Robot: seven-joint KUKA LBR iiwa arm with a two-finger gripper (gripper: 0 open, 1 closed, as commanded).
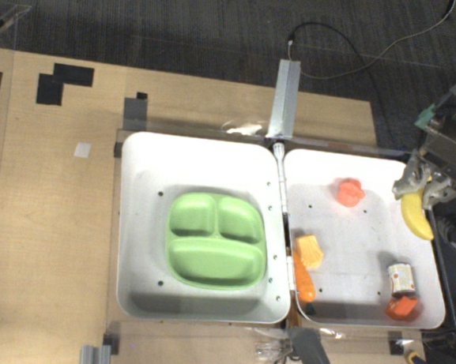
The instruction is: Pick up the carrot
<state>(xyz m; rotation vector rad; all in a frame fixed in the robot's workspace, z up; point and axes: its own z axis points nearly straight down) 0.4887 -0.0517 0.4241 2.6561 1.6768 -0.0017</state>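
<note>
Grey gripper (418,180) is being positioned at the right bin's (360,304) far edge beside the banana (417,216); finger state cannot be told, carrot (304,281) being left untouched.

carrot (305,283) | orange | lying flat | right bin, near-left corner

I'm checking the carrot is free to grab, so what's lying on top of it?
A yellow wedge-shaped block lies over the upper end of the orange carrot, by the left wall of the right white bin. The carrot's lower part is bare; its covered end can't be seen.
</note>
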